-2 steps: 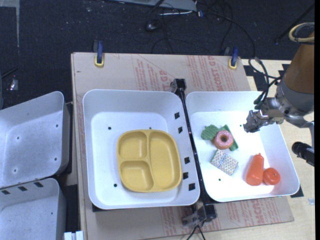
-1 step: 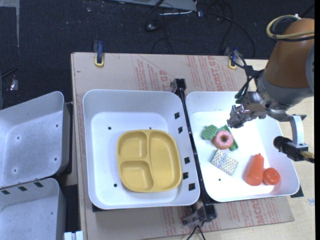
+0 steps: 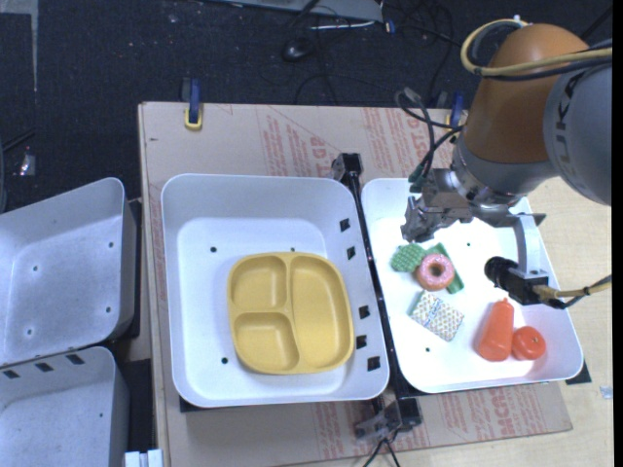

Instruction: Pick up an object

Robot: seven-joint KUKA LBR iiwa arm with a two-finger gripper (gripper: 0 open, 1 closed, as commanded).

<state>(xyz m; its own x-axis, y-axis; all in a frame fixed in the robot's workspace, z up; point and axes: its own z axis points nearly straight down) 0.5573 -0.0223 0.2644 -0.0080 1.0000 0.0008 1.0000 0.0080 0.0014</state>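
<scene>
The right bin (image 3: 545,370) holds several small items: a pink frosted donut (image 3: 435,271), a green knobbly piece (image 3: 408,257) to its left, a white-and-green patterned block (image 3: 437,315), an orange-red bottle shape (image 3: 495,329) and a red round piece (image 3: 529,342). My gripper (image 3: 422,220) hangs over the upper left part of this bin, just above the green piece and up-left of the donut. I see nothing held in it.
A yellow divided plate (image 3: 290,312) lies in the left bin (image 3: 185,261). A black fitting with a cable (image 3: 508,276) sits at the right bin's right side. The arm's orange band (image 3: 526,76) looms over the bin's back edge. Grey lids (image 3: 58,261) lie at the far left.
</scene>
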